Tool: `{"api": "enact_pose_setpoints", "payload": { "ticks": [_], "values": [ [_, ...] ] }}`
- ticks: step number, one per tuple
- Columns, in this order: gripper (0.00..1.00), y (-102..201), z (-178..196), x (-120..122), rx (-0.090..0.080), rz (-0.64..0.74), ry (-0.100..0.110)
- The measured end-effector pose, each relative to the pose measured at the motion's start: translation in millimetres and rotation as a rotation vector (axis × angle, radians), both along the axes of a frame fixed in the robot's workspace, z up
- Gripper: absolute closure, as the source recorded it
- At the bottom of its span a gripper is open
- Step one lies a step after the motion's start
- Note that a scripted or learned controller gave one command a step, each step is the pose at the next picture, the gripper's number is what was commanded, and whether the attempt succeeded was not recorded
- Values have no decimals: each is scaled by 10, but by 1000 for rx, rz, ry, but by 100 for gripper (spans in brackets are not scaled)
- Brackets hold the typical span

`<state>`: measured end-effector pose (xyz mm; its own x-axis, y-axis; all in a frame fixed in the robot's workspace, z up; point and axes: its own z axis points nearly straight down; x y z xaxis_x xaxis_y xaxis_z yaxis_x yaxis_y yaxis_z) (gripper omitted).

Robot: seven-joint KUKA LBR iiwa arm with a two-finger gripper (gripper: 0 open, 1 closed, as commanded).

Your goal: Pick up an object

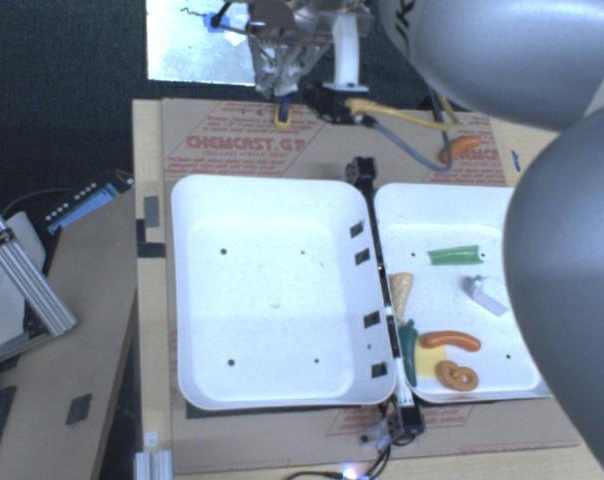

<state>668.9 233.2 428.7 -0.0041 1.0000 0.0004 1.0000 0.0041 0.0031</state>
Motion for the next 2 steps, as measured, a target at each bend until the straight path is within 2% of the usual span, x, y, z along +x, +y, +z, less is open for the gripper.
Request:
{"api": "enact_pose_setpoints", "payload": {
  "ticks": [2],
  "values": [
    [100,9,-14,-4,-1,2,1]
  ]
}}
